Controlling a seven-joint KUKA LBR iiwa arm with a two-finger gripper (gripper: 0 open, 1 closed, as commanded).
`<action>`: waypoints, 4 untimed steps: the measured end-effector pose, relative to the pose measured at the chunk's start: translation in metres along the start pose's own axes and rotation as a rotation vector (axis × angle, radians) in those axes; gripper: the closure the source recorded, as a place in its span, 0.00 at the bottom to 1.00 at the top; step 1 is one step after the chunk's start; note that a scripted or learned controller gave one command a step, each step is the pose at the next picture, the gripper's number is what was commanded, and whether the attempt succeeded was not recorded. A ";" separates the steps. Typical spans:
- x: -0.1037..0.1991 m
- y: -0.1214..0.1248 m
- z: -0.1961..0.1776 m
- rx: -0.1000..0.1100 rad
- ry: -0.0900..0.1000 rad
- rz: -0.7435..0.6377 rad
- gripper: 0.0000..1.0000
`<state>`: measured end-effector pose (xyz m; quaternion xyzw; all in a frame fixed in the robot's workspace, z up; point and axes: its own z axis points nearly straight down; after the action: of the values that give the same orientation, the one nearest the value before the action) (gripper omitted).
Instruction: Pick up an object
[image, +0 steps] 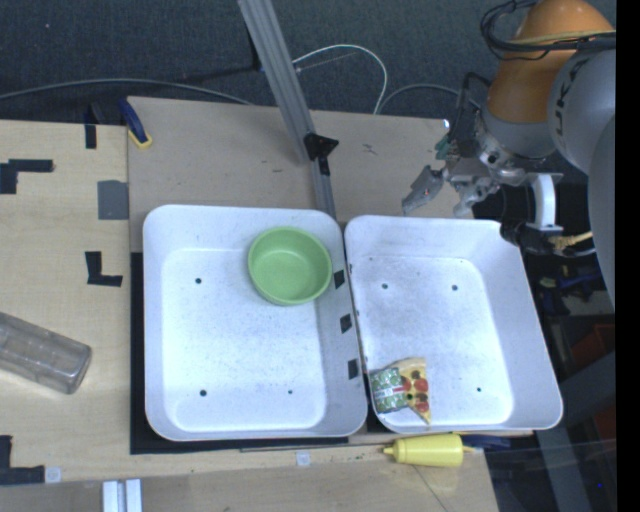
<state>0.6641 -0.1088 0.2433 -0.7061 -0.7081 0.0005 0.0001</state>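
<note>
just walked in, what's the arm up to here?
A pick attempt, nothing grasped yet. The gripper hangs above the bench just past the far edge of the right bin, fingers apart. A green bowl sits in the left bin; a small printed packet lies in the right bin's near-left corner.

Single fixed camera is looking down at a slant from above the bench (230, 140), taking in both bins whole: left bin (170, 330) and right bin (520, 330). It is sitting far enough back to include bench margins; arm (560, 80) is entering at upper right.
</note>
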 end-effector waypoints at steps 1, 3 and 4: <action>0.000 0.000 0.000 0.000 0.000 0.000 0.00; 0.009 0.003 0.109 0.006 0.000 0.000 0.00; 0.011 0.003 0.157 0.001 -0.002 -0.001 0.00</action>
<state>0.6671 -0.0983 0.0867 -0.7057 -0.7085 0.0015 -0.0001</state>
